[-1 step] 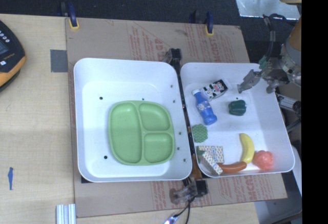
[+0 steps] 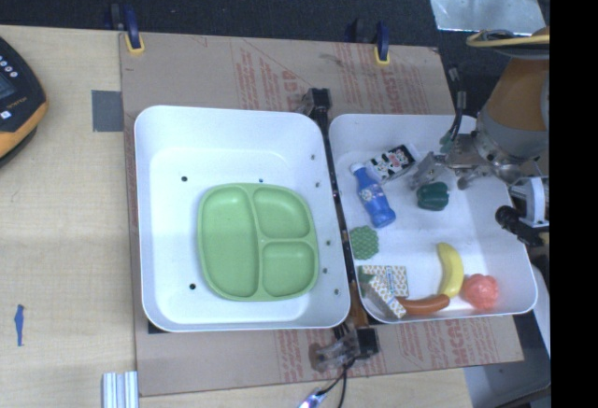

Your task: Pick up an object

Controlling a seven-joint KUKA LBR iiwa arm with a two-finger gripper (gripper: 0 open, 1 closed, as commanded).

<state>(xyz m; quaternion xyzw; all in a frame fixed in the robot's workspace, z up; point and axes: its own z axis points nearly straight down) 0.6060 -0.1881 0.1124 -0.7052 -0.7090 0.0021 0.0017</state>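
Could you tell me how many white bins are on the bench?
2. The left white bin holds a green divided plate. The right white bin holds the small objects, including a banana and a blue bottle.

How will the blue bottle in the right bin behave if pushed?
The blue bottle lies on its side, so a sideways push would probably roll it. It looks small and rigid, likely light. The green ball sits close below and may stop it.
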